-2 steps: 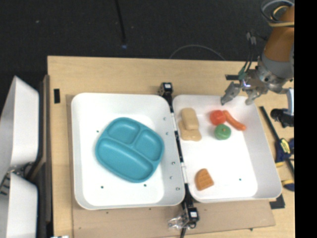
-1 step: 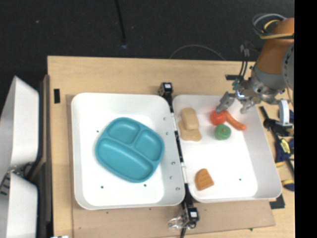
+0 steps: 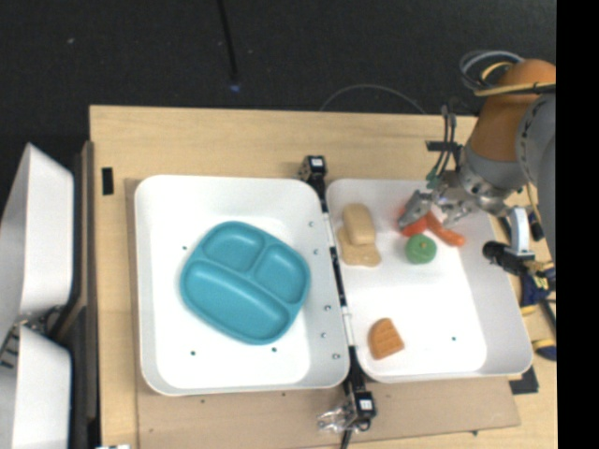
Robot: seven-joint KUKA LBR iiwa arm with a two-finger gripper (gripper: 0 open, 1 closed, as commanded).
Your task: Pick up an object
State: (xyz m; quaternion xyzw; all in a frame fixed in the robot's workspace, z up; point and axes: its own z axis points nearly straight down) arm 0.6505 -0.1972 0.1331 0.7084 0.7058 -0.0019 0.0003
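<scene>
My gripper (image 3: pixel 432 210) hangs low over the back of the right bin (image 3: pixel 487 340), directly above a long orange-red item (image 3: pixel 448 235) that pokes out on both sides of it. A small green round object (image 3: pixel 420 249) lies just in front of the gripper, touching or nearly touching the orange-red item. Further left, a tan bread-like piece (image 3: pixel 358 235) lies by the bin's left wall. An orange wedge-shaped piece (image 3: pixel 385 338) rests near the front of the bin.
The left bin (image 3: pixel 159 344) holds a teal divided plate (image 3: pixel 245 281). A clamp (image 3: pixel 313 167) sits at the back between the bins and another (image 3: pixel 348 413) at the front. Cables and blue fittings (image 3: pixel 524 269) crowd the bench's right edge.
</scene>
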